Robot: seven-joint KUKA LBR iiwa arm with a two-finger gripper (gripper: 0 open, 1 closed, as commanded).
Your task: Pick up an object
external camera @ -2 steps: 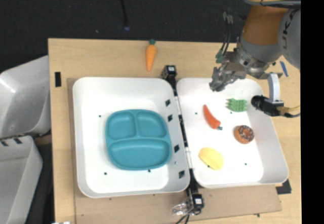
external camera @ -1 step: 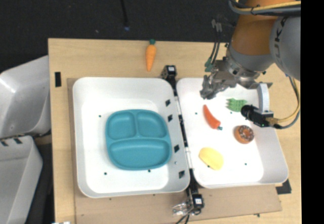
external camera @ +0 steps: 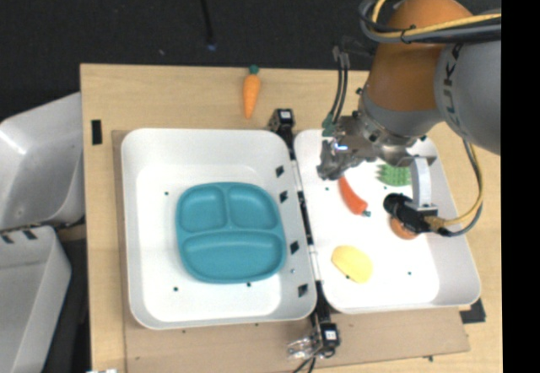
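Claw (external camera: 333,162) hangs over the right bin (external camera: 447,274), near its upper-left corner; can't tell from this angle if it's clenched or released, nothing seen between its tips. Just at 4 o'clock from the claw lies a red-orange pepper-like piece (external camera: 354,195), long axis running 11 to 5 o'clock, darker tip pointing to 5. Appears just beside the claw, contact unclear.

At 3 o'clock from that piece, a green item (external camera: 394,175) sits partly under the arm's wrist. At 4 o'clock, an orange round object (external camera: 403,228) is half hidden by a black fitting and cables. At 6 o'clock, well apart, a yellow lemon-like piece (external camera: 352,263) lies on bare bin floor.

Left bin (external camera: 139,194) holds a teal divided plate (external camera: 229,231), centred. Outside the bins, on the desk (external camera: 169,93) at 11 o'clock from the claw, a carrot (external camera: 251,92) lies with green top pointing to 12.
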